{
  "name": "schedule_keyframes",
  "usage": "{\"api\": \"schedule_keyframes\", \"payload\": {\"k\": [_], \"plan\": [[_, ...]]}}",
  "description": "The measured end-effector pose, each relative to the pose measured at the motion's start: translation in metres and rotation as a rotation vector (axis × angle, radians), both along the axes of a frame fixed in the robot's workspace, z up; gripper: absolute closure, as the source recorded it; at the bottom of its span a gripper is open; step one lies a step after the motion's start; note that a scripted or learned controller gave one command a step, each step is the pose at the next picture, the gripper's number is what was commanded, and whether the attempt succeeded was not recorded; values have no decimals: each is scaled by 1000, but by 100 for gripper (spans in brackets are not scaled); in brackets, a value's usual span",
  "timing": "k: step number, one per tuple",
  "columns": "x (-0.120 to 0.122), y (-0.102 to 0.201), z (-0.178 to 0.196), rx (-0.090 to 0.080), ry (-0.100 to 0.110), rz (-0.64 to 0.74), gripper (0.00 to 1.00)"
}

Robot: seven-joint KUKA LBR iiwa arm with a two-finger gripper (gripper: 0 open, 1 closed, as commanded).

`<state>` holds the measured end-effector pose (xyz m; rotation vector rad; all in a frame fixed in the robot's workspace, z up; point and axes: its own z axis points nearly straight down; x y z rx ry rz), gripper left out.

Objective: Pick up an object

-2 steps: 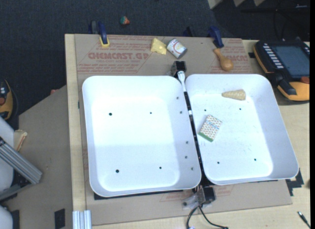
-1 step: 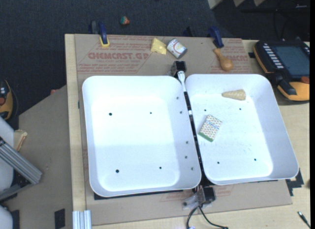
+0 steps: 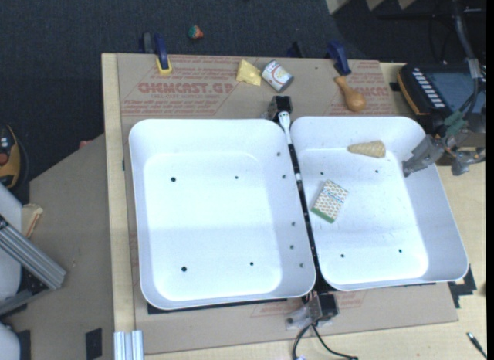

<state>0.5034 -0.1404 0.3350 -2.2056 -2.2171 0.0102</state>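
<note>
Two objects lie in the right bin point(image 3: 432, 227). A tan cone-shaped piece point(image 3: 367, 149) rests near the bin's back wall, and a small green-and-white patterned packet point(image 3: 329, 201) lies near the bin's middle left. My gripper point(image 3: 417, 161) hangs at the right bin's back right corner, just over the rim. It is to the right of the tan piece and apart from it, and nothing is visibly held in it. The arm behind it runs off the right edge.
The left bin point(image 3: 147, 196) sits beside the right one. On the board behind the bins lie a yellow wedge point(image 3: 248, 73), a small white can point(image 3: 276, 76) and a brown pear-shaped thing point(image 3: 351, 94). Blue clamps point(image 3: 160, 51) hold the board. A black device point(image 3: 423, 88) stands at back right.
</note>
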Motion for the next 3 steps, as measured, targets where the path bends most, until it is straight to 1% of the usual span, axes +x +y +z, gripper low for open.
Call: {"api": "schedule_keyframes", "payload": {"k": [1,2,3], "plan": [[1,-4,20,-8,-20,-5,100],[17,-5,211,-12,-37,-4,100],[16,-5,200,-7,-16,-5,0]]}}
